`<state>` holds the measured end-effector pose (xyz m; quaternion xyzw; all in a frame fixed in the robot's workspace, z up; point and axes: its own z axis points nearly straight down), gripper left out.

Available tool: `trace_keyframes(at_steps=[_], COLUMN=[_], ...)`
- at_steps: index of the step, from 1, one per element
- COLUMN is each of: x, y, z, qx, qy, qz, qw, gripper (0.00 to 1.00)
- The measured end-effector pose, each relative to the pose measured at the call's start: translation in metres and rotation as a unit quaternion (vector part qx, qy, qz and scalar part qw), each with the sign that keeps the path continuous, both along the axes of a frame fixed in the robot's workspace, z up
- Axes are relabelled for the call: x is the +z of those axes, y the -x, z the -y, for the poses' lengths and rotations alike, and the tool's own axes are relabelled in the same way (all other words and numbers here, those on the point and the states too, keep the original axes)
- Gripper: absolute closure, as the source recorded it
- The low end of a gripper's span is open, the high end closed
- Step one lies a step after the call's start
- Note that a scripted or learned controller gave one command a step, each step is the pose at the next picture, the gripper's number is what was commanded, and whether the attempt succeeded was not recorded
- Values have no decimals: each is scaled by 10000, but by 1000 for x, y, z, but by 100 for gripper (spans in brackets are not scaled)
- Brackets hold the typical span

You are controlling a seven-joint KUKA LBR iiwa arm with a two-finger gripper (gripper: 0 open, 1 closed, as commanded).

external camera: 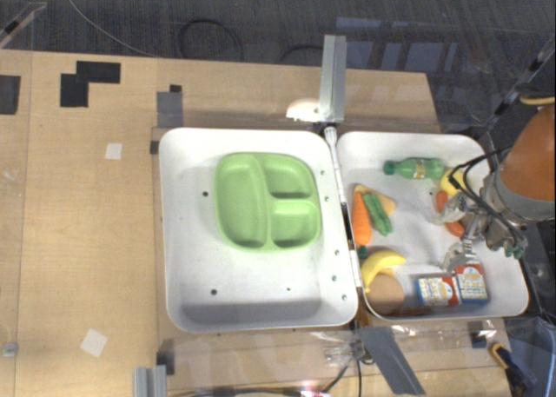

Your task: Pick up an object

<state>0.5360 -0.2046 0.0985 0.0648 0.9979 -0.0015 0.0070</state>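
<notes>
The right-hand white bin (499, 148) holds a loose scatter of small toy groceries. Along its front wall lie two small printed cartons (450, 288), boxy and glossy, side by side. To their left sits a rounded tan object (387, 291) with a curved yellow banana (380, 261) touching its upper side. Further back, near the bin's left wall, an orange carrot (360, 220) lies lengthwise beside a green vegetable (377, 212) on a pale yellow wedge. A green plastic bottle (413, 168) rests on its side near the far wall, with a yellow object (448, 181) and a reddish one (442, 201) just beside it.

The arm's metal hand (471, 232) hangs over the right part of this bin, just above the cartons, amid dark cables; whether its fingers are spread or pressed together cannot be told. Above it swells the arm's orange band (532, 161).

The left bin (187, 300), smooth and shallow with rounded corners, carries a pale green moulded tray (265, 200) with three compartments, turned slightly askew. Both bins sit on a light wooden tabletop (78, 239) marked with black squares, with grey ribbed carpet beyond.
</notes>
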Motion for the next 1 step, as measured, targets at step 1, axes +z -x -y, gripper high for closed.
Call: trace_keyframes(at_steps=[1], x=[-9], y=[-10], z=[-4], qx=[-535], qy=[-11], qz=[-13], qw=[9986], gripper=[0])
